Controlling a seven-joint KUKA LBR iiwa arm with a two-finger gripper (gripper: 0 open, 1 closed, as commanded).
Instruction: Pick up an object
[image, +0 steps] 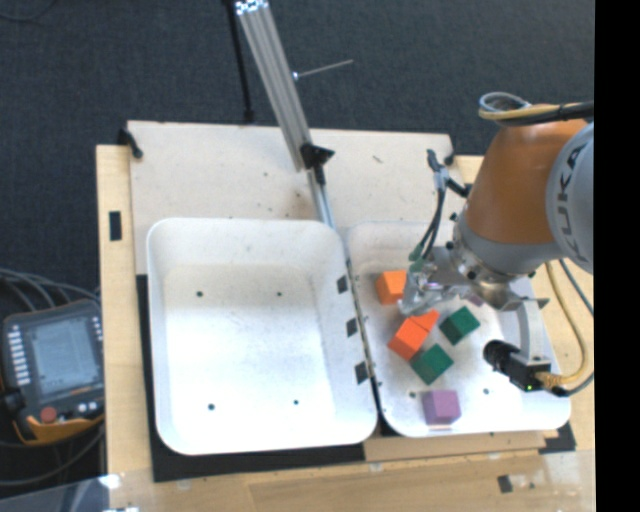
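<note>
While the arm reaches in over the right bin, the gripper is seen low betw. two orange blocks: one just left of it, another just below. Finger state can't be told. Two green cubes and a purple cube are spread nearby. The left bin is alongside.

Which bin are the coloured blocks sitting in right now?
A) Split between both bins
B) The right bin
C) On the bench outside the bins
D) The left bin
B: the two orange blocks, two green blocks and the purple block all lie in the right bin, under the arm.
</note>
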